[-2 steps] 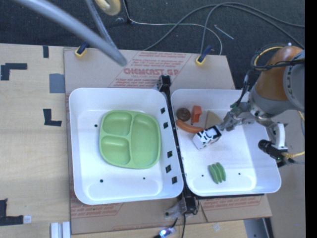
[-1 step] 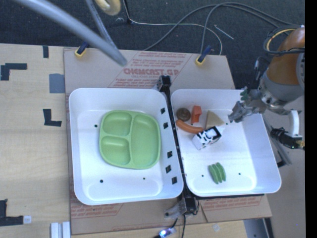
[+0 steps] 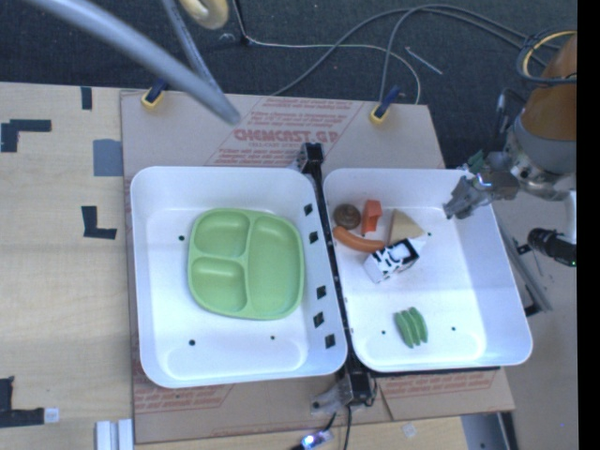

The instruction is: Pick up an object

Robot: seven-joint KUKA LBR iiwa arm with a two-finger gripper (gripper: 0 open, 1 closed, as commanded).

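Observation:
The right bin holds a brown round piece, an orange block, an orange sausage-shaped piece, a tan wedge, a black and white cow-patterned block and a green ridged piece. My gripper hangs over the bin's far right rim, right of the tan wedge, with nothing seen between its fingers. The arm comes in from the right edge.
The left bin holds a green divided plate. A black divider runs between the bins. Cables lie across the dark floor behind the bench. A grey pole crosses the top left.

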